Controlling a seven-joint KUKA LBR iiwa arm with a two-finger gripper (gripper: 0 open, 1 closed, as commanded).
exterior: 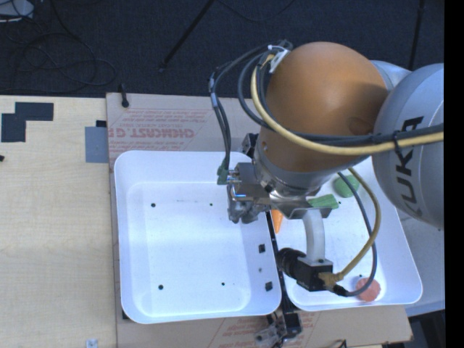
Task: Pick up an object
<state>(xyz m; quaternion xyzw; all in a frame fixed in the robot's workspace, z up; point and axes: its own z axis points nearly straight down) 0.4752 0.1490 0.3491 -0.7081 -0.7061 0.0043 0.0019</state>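
White plastic was seen in both shallow bins, which were set side by side on a sheet of brown cardboard (pixel 167 125) laid over the pale wooden bench (pixel 51 230). The floor of the left bin (pixel 125 252) was marked by a few small dark specks. The right bin (pixel 400 267) was largely covered by the arm's orange band (pixel 326 100) and grey casing (pixel 420 136).

The gripper (pixel 241 207) was held low over the right edge of the left bin, just beside the wall shared with the right bin. Whether it was open or closed could not be told, since it was mostly hidden beneath the wrist.

The things to be picked were found in the right bin. A green object (pixel 346 185) lay toward the far side, partly hidden by the arm. A small orange piece (pixel 276 220) lay just beside that bin's left wall. A pink round object (pixel 369 289) lay in the near right corner, well apart from the gripper. Dark grey patches (pixel 25 118) were seen on the bench at the far left.
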